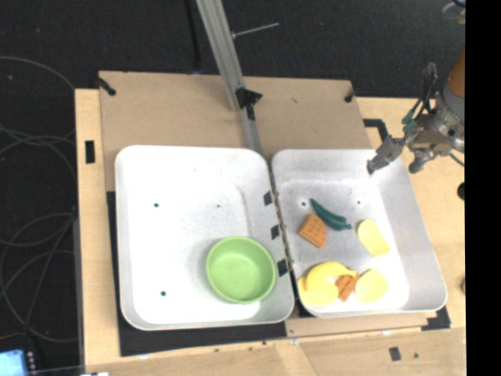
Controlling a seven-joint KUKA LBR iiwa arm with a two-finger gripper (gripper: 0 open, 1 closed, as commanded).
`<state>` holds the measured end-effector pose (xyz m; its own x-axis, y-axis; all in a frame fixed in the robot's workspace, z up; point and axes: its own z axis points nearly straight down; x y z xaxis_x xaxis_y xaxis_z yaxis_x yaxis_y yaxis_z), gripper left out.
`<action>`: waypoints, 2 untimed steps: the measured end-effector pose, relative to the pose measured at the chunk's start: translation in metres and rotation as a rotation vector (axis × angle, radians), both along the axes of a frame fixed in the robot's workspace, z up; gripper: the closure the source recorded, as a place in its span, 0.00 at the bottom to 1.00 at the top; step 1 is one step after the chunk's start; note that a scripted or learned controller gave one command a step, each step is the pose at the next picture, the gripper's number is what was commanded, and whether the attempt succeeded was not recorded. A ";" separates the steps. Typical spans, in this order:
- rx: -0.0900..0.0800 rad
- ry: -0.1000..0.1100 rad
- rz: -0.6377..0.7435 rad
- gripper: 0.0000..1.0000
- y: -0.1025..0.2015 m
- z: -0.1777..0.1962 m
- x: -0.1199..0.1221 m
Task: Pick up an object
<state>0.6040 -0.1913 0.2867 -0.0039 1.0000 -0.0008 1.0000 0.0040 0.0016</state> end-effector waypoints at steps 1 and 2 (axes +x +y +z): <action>-0.001 0.000 0.000 0.00 0.000 0.000 0.000; -0.001 0.005 -0.004 0.00 -0.003 -0.049 -0.010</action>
<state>0.5938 -0.1941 0.2376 0.0005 1.0000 -0.0022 1.0000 -0.0005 -0.0037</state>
